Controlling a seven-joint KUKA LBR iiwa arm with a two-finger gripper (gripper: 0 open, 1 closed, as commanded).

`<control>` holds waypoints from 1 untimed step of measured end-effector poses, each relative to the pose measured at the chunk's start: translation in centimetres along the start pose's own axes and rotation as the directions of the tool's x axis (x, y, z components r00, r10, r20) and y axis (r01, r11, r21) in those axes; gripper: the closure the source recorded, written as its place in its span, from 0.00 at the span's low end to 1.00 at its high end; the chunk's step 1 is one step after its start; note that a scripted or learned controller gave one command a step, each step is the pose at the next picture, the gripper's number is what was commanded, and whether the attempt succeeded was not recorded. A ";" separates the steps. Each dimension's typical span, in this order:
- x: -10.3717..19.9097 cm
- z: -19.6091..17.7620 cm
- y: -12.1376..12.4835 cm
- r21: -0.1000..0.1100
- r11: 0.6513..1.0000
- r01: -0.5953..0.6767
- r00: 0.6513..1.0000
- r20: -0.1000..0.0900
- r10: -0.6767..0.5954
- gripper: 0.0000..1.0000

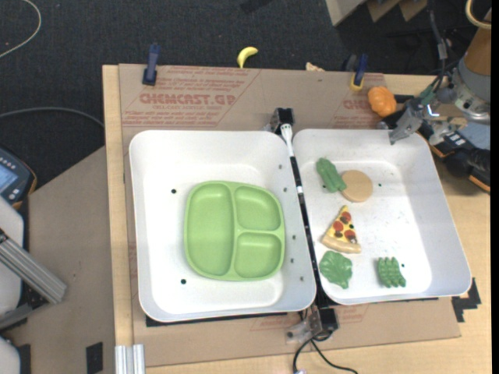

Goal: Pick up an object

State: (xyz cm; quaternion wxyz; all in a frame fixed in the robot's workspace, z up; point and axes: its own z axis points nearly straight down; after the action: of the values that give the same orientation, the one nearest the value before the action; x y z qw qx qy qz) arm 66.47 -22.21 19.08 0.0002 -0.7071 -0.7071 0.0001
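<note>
I see gripper (401, 127) at right bin's (437, 209) top rim, jaw state unclear; pizza slice (342, 231) well below-left.

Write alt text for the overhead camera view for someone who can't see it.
Two white bins sit side by side: the left bin holds a green divided plate, the right bin a pizza slice, a tan cookie and three green toy foods. The gripper hovers at the right bin's far corner, apart from the toys.
</note>
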 end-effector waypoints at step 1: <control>5.6 -1.5 -6.5 0.004 1.000 0.002 1.000 -0.003 -0.002 0.00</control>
State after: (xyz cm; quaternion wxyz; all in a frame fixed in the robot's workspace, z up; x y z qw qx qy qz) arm 59.93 -16.65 20.56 0.0028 -0.7063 -0.7079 0.0003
